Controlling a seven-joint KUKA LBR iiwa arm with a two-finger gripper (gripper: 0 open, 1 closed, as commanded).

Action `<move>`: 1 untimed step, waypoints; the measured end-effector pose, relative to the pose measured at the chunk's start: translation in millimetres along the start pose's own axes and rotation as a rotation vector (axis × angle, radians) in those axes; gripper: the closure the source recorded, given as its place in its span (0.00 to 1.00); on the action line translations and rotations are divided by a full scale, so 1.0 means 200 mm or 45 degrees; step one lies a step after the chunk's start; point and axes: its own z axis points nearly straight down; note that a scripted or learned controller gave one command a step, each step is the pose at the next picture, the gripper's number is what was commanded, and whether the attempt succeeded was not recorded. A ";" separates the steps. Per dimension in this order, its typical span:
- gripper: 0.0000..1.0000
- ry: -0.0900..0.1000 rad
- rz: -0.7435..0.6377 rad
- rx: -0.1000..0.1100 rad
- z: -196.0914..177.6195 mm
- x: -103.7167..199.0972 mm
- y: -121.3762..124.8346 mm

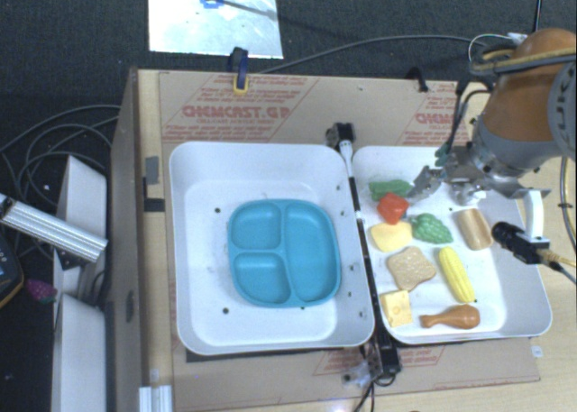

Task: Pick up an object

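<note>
Nothing is lifted yet — the gripper (pixel 431 179), fingers apart and holding nothing, hovers just right of the green toy (pixel 389 188) at the far end of the right bin (pixel 532 311).

Right bin (pixel 537 304) as I see it, toy foods packed close through its middle, narrow gaps between them, my pincer (pixel 444 178) over its upper part, left bin (pixel 194 221) with blue divided plate (pixel 281 251) centred, open white floor around the plate
</note>
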 end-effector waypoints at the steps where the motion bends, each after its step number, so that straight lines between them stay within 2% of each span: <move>1: 0.00 0.000 -0.001 0.003 0.52 0.08 0.20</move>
